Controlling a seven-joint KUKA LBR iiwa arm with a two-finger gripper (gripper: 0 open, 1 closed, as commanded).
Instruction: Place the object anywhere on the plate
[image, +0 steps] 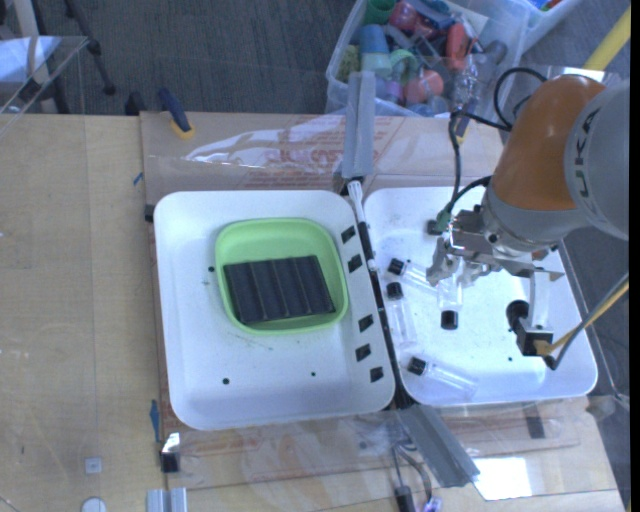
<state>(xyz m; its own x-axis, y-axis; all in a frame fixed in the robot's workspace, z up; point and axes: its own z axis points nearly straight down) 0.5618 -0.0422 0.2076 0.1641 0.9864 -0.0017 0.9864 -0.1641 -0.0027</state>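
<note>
A green plate (282, 238) rests in the left bin (190, 330). On the plate lies a dark ribbed rectangular object (278, 288), flat and covering most of its middle. My gripper (447, 277) hangs over the right bin (500, 375), well to the right of the plate and across the divider. It points down at the bin floor, and I see nothing held in it.
Small black pieces lie in the right bin near the gripper (395, 267), (393, 290), (449, 319), (416, 366). Clear plastic pieces (452, 379) lie near its front. The divider (362, 290) carries several black clips. A box of colourful items (420, 45) stands behind the bins.
</note>
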